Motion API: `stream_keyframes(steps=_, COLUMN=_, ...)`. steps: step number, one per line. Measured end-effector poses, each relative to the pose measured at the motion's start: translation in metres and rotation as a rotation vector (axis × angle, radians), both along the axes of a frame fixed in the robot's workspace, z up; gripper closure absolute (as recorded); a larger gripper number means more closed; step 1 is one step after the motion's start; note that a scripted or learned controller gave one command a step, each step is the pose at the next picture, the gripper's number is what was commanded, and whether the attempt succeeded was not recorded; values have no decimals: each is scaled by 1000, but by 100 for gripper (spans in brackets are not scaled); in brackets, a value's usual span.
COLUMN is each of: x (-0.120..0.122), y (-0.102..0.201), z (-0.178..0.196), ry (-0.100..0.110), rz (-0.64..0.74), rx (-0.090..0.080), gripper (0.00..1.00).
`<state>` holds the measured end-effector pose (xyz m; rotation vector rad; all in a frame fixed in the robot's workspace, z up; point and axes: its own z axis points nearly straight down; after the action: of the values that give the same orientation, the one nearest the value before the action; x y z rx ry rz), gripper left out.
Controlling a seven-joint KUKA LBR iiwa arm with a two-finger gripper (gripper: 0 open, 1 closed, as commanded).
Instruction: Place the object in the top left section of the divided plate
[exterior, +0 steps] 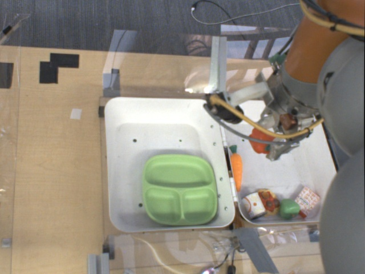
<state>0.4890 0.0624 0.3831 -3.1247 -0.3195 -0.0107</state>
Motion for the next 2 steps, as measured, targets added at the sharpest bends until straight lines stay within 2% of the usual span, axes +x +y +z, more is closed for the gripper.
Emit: stream_keyframes(steps=2, x=2, y=2, z=20, ry=-2, rz=6, rx=2, gripper=100)
